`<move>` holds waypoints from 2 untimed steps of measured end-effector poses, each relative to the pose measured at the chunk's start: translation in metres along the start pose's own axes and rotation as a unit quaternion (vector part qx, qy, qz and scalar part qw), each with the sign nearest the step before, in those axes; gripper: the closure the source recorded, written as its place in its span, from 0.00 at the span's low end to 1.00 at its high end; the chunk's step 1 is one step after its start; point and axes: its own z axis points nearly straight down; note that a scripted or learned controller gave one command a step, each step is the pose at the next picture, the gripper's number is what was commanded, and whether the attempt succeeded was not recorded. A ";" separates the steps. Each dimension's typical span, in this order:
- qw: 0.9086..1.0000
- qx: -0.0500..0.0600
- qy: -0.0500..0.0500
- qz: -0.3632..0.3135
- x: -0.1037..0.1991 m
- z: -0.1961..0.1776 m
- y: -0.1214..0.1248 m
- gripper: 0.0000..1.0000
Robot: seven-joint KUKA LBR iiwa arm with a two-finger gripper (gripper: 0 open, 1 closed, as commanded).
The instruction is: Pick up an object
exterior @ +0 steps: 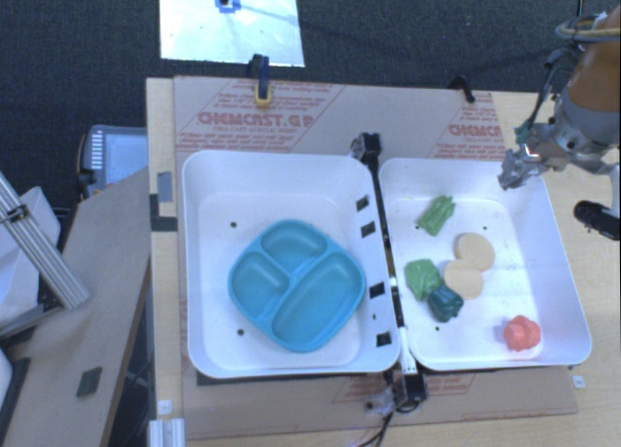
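Note:
The right bin holds several small toy foods: a light green piece, a darker green piece, a teal piece, two tan round pieces, and a red-orange piece. My gripper hangs over the far right corner of that bin, above and to the right of the light green piece. It is well apart from every object, and nothing shows between its fingers.
The left bin carries a blue divided plate. A black divider with clips runs between the bins. The grey arm with its orange band enters from the upper right. A white sheet lies on the dark floor beyond.

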 end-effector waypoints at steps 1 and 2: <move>1.000 0.000 0.002 -0.002 0.063 -0.003 -0.013 1.00; 1.000 0.001 0.001 -0.002 0.115 0.004 -0.031 1.00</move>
